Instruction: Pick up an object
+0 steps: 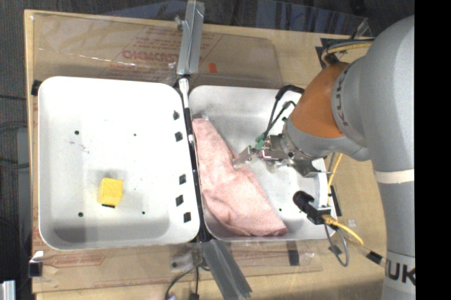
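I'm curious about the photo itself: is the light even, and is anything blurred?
Camera view: soft shadow pools along the left bin's near wall; the yellow block and pink cloth look sharp; the gripper is small and slightly blurred.

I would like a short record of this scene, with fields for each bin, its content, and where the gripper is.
left bin: holds a yellow block, near its front
right bin: holds a pink cloth, along its left side
gripper: low over the right bin, at the cloth's right edge
grasp: cannot tell
arm: reaches in from the right
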Robot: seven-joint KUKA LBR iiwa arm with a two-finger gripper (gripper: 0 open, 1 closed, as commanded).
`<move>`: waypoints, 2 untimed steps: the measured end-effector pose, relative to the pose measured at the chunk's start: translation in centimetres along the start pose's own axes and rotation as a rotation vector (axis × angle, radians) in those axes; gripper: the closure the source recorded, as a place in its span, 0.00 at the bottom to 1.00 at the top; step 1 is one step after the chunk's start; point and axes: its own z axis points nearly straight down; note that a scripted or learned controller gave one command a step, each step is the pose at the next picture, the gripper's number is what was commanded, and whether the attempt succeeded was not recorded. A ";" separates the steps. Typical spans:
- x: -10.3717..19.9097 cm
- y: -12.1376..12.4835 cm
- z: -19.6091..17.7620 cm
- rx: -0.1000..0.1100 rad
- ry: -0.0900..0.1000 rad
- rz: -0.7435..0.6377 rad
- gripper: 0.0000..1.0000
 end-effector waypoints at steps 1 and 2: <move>6.6 2.9 0.0 -0.001 -0.006 -0.256 0.00; 3.1 2.2 -9.6 0.002 -0.001 -0.158 0.00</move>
